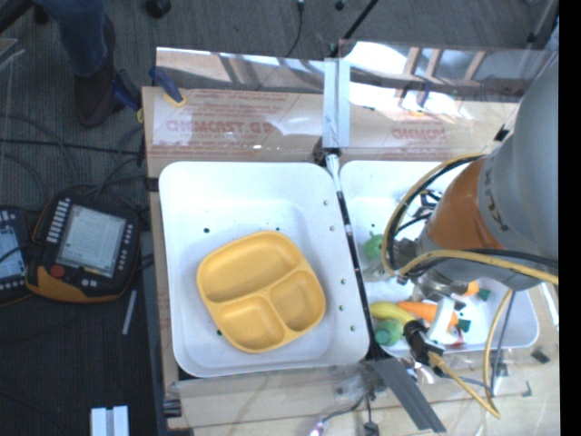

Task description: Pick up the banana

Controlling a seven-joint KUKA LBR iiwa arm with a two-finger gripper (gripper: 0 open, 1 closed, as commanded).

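A yellow divided plate [261,291] lies in the left white bin [186,209], and at its three o'clock the right bin [365,205] holds a small green item [373,244] and an orange piece [418,310].

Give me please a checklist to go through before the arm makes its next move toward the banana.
1. Banana in view: ok. The banana lies near the front left corner of the right bin.
2. Banana already lifted: not ok. It appears to rest on the bin floor.
3. Free room around it: not ok. A green item lies right against it and an orange item is close beside.
4. Clear path down: cannot tell. The arm hides much of the right bin.
5. Yellow plate out of the way: ok. It sits in the left bin.
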